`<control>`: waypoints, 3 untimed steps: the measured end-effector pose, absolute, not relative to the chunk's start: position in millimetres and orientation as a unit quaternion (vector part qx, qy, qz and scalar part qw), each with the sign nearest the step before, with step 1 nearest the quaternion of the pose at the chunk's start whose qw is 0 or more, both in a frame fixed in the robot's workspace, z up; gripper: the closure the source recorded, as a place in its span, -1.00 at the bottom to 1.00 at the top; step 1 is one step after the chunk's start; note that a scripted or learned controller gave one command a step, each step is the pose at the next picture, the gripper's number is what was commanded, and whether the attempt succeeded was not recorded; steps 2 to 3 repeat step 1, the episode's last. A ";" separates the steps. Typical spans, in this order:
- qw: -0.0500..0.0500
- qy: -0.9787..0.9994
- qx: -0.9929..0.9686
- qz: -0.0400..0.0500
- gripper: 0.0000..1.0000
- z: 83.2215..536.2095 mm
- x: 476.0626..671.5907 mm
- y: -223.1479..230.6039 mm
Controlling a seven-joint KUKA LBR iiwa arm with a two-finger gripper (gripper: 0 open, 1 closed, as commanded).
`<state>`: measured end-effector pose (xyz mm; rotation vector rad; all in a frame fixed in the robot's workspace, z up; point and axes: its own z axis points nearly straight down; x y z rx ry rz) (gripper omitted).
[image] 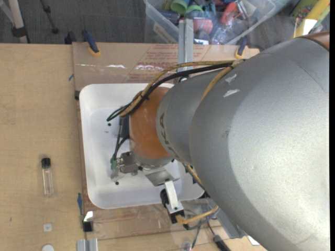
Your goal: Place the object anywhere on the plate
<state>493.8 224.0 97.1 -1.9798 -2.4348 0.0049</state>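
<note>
My grey arm (251, 140) with its orange band (144, 127) covers most of the white bin (97, 140), reaching in from the right. The wrist hardware (125, 163) hangs low over the bin's middle, with cables running along it. The arm hides whatever lies under it, so I cannot make out a plate or an object in the bin. The bin's left strip shows bare white floor with a few small dark specks.
A small clear vial (47, 175) with a black cap lies on the wooden bench left of the bin. A clear tub (209, 7) of colourful items stands at the back. Blue clamps (92, 46) hold the sheet under the bin.
</note>
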 end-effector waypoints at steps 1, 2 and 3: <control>-0.002 -0.727 -0.687 -0.008 -1.00 90.8 483.4 214.3; -0.002 -0.727 -0.687 -0.008 -1.00 90.8 483.4 214.3; -0.002 -0.727 -0.687 -0.008 -1.00 90.8 483.4 214.3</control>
